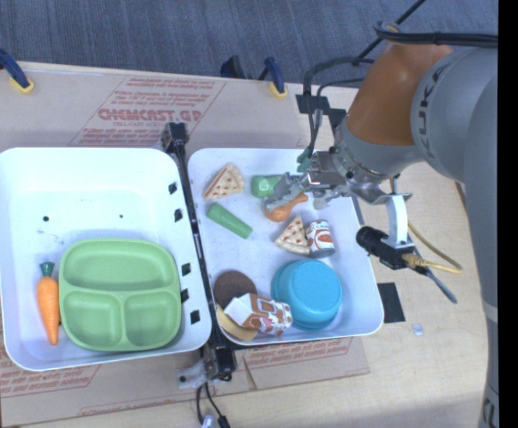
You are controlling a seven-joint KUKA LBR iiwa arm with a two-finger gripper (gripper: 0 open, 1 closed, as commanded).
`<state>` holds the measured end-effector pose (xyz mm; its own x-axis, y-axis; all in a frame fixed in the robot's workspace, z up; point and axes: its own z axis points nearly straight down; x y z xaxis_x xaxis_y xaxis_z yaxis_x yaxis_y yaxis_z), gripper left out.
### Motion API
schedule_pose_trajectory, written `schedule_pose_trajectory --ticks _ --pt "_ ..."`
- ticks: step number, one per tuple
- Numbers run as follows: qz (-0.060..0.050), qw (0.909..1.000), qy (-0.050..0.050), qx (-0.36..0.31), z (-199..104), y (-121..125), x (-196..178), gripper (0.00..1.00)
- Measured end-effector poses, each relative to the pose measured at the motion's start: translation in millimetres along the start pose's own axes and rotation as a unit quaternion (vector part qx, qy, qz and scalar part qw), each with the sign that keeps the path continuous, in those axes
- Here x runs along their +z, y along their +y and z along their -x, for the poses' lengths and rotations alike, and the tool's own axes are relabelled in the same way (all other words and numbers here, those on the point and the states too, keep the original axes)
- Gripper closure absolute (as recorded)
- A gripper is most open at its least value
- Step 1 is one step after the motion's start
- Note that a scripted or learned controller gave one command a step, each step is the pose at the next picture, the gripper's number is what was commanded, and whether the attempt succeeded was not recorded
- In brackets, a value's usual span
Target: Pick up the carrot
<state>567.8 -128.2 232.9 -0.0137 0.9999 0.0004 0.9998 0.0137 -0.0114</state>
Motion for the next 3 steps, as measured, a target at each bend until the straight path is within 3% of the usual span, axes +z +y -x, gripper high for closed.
schedule_pose_trajectory --ticks 1,2,3 --pt "0.002 0.9937 -0.002 -0.112 46.6 68.8 52.6 0.00" --pt "0.009 0.9971 -0.006 -0.075 57.3 67.6 133.1 0.00" --pt "-0.014 0.9702 -0.002 -0.242 60.1 84.2 135.0 0.00"
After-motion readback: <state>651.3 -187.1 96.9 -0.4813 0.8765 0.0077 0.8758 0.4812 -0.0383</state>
